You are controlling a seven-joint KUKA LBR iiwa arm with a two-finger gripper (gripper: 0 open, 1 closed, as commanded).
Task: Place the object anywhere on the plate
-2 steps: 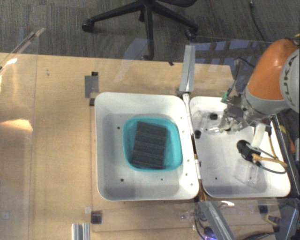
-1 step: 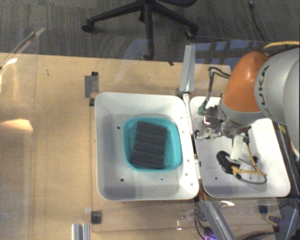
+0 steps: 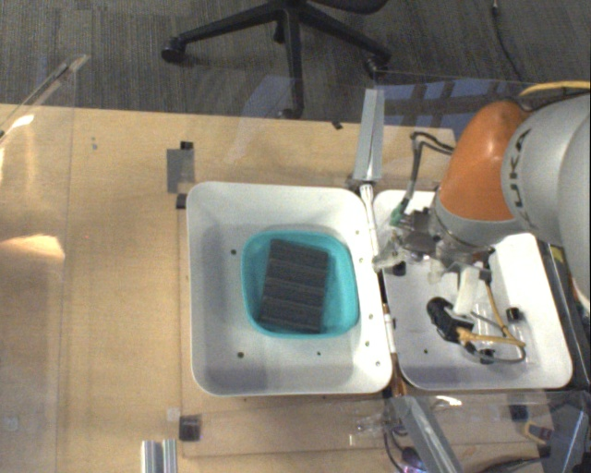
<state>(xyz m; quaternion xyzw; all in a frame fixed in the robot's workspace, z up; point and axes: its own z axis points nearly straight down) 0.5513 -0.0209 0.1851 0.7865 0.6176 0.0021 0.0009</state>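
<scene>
A dark grey ribbed rectangular block (image 3: pixel 295 285) lies flat in the middle of the teal plate (image 3: pixel 345 294), which sits in the left white bin (image 3: pixel 212 305). My gripper (image 3: pixel 399 251) hangs over the left part of the right bin (image 3: pixel 545 342), close to the wall shared by the two bins. It is to the right of the plate and apart from the block. The wrist and the orange band cover most of the gripper from above. Nothing shows between its tips.
The arm's grey and orange body overhangs the back of the right bin. A metal post (image 3: pixel 369 134) stands behind the gap between the bins. Wooden bench top surrounds the bins, with an office chair base (image 3: pixel 286 28) on the floor beyond.
</scene>
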